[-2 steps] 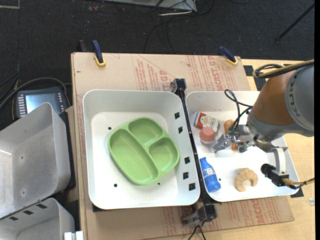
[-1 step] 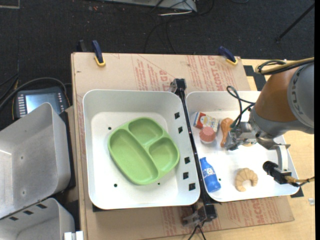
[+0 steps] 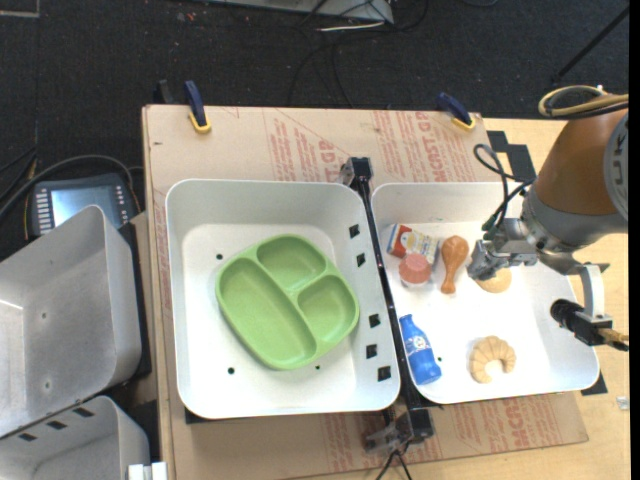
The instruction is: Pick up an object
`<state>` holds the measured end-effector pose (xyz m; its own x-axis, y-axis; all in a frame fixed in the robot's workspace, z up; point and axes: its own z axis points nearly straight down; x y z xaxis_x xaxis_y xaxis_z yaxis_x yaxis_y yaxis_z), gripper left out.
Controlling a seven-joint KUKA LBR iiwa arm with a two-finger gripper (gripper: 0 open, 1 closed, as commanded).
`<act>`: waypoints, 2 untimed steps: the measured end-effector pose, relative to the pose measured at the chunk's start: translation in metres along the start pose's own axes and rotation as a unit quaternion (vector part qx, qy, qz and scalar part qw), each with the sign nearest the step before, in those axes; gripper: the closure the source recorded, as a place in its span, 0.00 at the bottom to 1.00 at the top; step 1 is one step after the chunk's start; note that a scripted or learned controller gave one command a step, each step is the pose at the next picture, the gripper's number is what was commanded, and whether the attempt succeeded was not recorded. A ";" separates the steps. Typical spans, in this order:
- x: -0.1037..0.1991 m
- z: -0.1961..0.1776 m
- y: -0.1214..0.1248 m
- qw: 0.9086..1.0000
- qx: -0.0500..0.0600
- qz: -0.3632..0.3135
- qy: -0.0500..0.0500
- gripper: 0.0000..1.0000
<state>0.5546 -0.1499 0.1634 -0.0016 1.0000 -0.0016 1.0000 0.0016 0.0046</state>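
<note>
Right bin (image 3: 560, 373), toy croissant (image 3: 492, 357) nearest, blue bottle (image 3: 419, 349) by the divider with label unreadable, green three-compartment plate (image 3: 288, 300) in left bin (image 3: 190, 368), pincer (image 3: 489, 264) low over a tan piece, spread undeterminable, drumstick (image 3: 453, 261) beside it, small carton (image 3: 410, 241) farther, print illegible.

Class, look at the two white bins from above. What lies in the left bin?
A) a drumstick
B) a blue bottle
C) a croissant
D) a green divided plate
D: the green divided plate lies alone in the left bin, while the blue bottle, croissant and drumstick lie in the right bin.
</note>
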 end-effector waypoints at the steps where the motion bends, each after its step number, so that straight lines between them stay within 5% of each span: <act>1: -0.004 -0.063 0.003 1.000 -0.001 -0.001 0.000 1.00; 2: -0.004 -0.066 0.003 1.000 0.001 -0.001 0.000 1.00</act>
<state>0.5576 -0.1535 0.2295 -0.0027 1.0000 -0.0008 1.0000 0.0027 0.0017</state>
